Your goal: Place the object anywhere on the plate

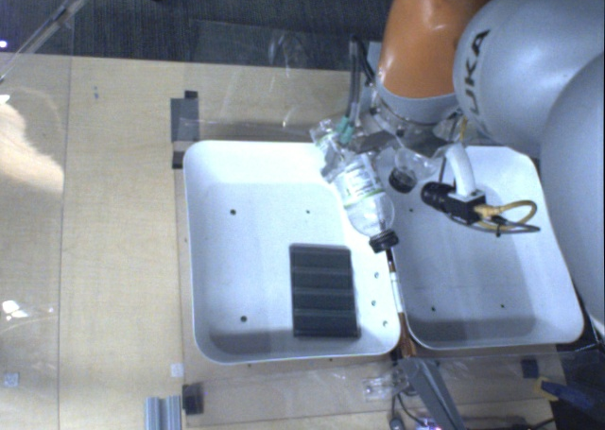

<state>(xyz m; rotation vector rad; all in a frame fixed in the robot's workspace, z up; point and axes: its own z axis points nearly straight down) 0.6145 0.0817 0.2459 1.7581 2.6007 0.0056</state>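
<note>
A clear plastic bottle (362, 194) with a pale label and a black cap hangs tilted, cap end down, over the right rim of the left bin (213, 230). My gripper (337, 142) is shut on the bottle's upper end, just below the orange wrist band. A black ridged rectangular plate (323, 291) lies flat on the left bin's floor, below and slightly left of the bottle's cap. The bottle and the plate are apart.
The right bin (492, 305) sits against the left one, and the arm's grey body covers much of its upper part. A black cable fitting with yellow wires (473, 208) hangs off the wrist above the right bin. Bare wooden bench lies to the left.
</note>
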